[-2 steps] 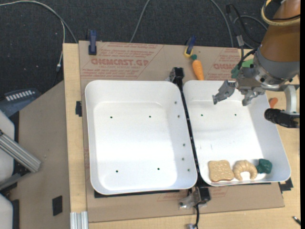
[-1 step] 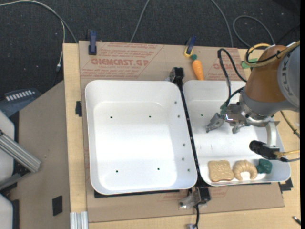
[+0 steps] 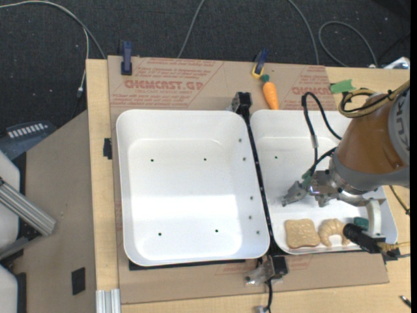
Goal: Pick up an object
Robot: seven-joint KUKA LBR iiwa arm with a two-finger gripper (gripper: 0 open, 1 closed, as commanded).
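My end effector [image 3: 306, 193] hovers low over right shallow white plastic bin [image 3: 287, 142]; finger spread: cannot tell. Nothing seen gripped. Targets near bin's front rim: one tan square cracker-like piece [image 3: 301, 233], one pale curved pastry-like piece [image 3: 331, 231], touching. One orange carrot-shaped toy [image 3: 270, 94] on desk [image 3: 195, 77] behind bins. Two bins side by side.
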